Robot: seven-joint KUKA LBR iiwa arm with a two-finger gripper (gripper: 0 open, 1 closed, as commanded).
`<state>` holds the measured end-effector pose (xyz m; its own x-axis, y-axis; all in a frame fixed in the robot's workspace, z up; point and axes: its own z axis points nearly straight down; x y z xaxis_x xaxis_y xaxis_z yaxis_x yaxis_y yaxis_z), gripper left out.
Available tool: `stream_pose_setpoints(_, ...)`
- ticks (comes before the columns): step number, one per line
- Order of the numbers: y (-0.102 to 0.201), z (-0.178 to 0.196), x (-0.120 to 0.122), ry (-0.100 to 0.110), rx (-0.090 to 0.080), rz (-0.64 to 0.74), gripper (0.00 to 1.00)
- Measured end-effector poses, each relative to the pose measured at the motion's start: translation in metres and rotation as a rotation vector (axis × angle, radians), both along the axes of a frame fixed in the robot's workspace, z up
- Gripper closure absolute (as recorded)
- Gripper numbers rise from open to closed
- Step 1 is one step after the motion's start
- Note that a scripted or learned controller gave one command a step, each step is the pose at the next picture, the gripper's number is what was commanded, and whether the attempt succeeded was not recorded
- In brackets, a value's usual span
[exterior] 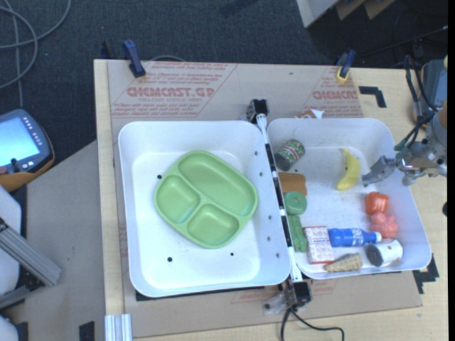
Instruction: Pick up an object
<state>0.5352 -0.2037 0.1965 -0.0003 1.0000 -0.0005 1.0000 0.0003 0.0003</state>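
My gripper [377, 172] hangs over the right side of the right bin [323, 128], coming in from the right edge. It is just right of a yellow banana [348, 170] and just above a red-orange object [377, 203]. I see nothing held in it. Other things in this bin are a tin can [290, 152], a brown block [292, 183], a green round piece [295, 203], a blue bottle [353, 236] and a red and white box [318, 244].
The left bin [135, 155] holds a green divided plate [206, 199]. A white cylinder [384, 252], a tan cone [345, 263], a pinkish object [387, 224] and a long green item [296, 233] lie along the right bin's front and left wall.
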Motion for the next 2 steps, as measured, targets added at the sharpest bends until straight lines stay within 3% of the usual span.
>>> stream_pose_setpoints(1, -0.019, -0.092, 0.010, 0.007, 0.006, 0.000, 0.00)
stream_pose_setpoints(2, -0.015, -0.112, -0.016, 0.001, 0.010, 0.004, 0.00)
